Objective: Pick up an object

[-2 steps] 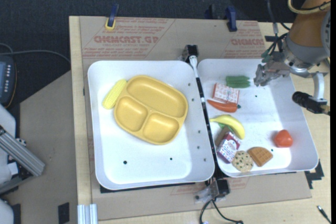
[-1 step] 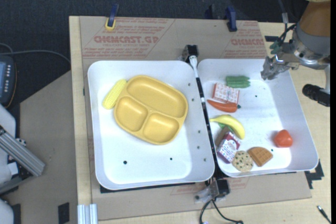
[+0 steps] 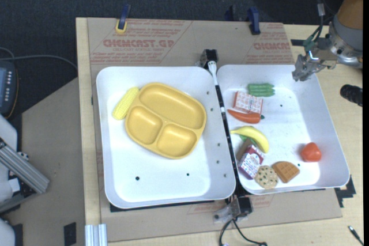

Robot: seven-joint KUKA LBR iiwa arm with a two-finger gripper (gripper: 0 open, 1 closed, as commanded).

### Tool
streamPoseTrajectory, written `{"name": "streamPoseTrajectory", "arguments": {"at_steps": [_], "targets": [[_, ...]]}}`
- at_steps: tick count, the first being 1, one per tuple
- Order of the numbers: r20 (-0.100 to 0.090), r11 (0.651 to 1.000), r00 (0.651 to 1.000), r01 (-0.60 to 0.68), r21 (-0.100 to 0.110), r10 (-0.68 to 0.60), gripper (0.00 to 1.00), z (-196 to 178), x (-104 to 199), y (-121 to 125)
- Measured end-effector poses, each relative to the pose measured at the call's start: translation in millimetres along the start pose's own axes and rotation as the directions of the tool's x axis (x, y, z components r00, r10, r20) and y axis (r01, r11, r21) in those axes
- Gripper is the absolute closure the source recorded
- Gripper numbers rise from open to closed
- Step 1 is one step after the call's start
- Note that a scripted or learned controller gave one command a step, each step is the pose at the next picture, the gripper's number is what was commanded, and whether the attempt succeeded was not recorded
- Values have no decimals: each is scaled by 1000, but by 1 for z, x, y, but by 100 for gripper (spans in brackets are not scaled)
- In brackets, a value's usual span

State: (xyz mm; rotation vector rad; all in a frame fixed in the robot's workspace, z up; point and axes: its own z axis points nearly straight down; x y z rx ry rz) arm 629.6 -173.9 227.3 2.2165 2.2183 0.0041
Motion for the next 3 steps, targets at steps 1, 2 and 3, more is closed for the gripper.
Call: {"name": "streamPoseTrajectory", "arguments": {"at_steps": [1, 2, 3], "targets": [[-5, 1000, 1000, 5, 8, -5, 100, 2, 58, -4], [-6, 1000, 1000, 5, 7, -5, 100, -9, 109, -18], [-4, 1000, 1000, 3, 10, -3, 100, 1, 161, -44]]}}
